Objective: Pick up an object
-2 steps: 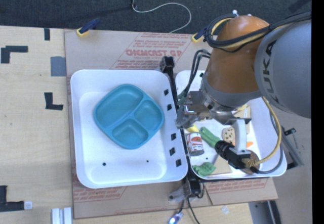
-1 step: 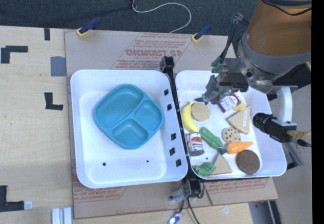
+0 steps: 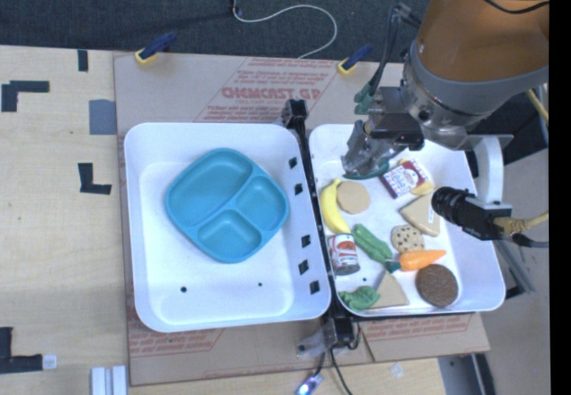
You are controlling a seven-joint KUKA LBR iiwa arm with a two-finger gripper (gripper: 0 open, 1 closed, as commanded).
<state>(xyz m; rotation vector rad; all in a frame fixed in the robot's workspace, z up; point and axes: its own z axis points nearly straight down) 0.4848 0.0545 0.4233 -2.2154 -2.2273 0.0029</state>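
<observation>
My gripper [image 3: 361, 161] hangs over the far part of the right bin [image 3: 486, 291], just above a round tan cookie [image 3: 353, 198] and a yellow banana [image 3: 332, 208]. I see nothing between its fingers. Right of it lies a maroon packet [image 3: 402, 178]. Further toward the front lie a cheese wedge [image 3: 419, 215], a green pea pod [image 3: 373, 242], a spotted cracker [image 3: 406, 237], an orange carrot [image 3: 420, 259], a small red can [image 3: 344, 254], a brown round patty [image 3: 437, 284], a tan sandwich wedge [image 3: 391, 292] and a green leafy piece [image 3: 360, 299].
The left bin [image 3: 143, 206] holds a blue divided plate [image 3: 227, 204]. A black divider with clips [image 3: 308, 206] runs between the bins. A black cylinder on a white bracket [image 3: 464, 209] juts over the right bin's right side. Cables trail behind the bench.
</observation>
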